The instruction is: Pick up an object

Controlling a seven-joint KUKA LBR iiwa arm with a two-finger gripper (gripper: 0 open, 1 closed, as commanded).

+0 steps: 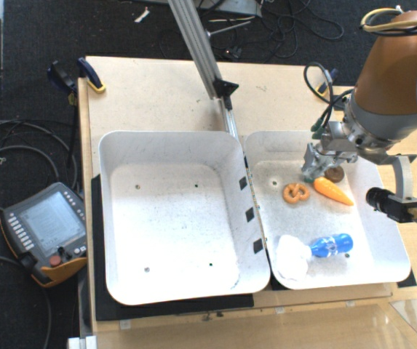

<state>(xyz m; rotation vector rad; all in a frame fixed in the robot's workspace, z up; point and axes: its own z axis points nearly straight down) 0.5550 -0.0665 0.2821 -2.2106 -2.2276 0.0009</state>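
1. Camera view: the arm (pixel 394 78) reached in from the right, its pincer (pixel 317 167) low in the right bin (pixel 390 257), toward the far side.
2. I could not tell the state of the pincer.
3. A brown lump (pixel 333 172) sat just beside the pincer; a carrot (pixel 333 190) and a pretzel (pixel 295 193) lay just nearer.
4. A blue bottle (pixel 331 245) and a white wad (pixel 292 257) lay at the near edge.
5. The left bin (pixel 121 151) sat beside it on the surface (pixel 157 97).
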